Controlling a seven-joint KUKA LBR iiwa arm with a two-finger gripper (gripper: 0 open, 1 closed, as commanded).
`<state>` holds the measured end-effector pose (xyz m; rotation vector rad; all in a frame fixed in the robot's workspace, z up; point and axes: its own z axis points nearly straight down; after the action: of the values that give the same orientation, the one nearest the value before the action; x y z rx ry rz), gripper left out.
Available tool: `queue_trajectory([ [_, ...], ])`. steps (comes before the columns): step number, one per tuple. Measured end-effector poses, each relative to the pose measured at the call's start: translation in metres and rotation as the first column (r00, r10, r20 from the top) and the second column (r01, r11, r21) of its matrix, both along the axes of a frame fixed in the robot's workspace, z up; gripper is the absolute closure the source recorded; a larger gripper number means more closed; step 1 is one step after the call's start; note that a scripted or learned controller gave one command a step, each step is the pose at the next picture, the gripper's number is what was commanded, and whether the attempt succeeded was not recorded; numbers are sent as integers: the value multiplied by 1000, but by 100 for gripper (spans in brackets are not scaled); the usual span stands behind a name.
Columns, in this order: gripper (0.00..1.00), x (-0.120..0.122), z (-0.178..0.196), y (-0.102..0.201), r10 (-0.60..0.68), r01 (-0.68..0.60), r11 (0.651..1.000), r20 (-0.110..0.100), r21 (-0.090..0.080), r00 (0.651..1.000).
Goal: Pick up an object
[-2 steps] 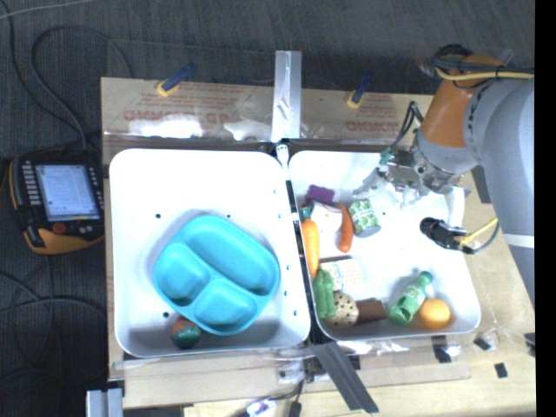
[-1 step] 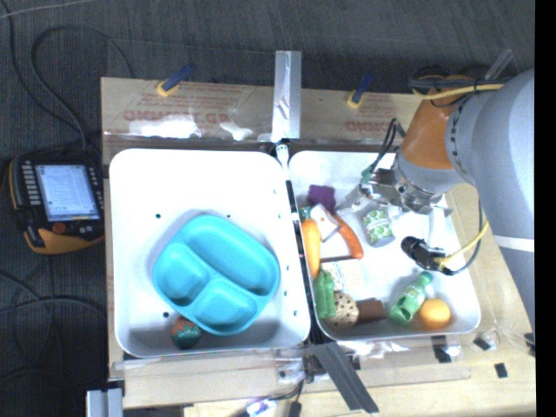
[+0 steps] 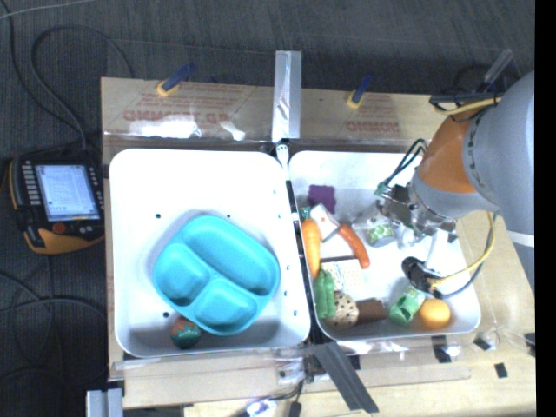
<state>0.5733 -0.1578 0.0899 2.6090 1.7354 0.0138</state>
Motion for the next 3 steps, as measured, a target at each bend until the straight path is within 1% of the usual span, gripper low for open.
queue_trajectory([
  [1, 100, 0, 9, 0, 1, -1, 1000, -1, 1, 1000],
  [2, 100, -1, 4, -18, -283, 283, 959, 7, 5, 959],
  [3, 100, 26, 126, 34, -70, 70, 998, -15, 0, 997],
])
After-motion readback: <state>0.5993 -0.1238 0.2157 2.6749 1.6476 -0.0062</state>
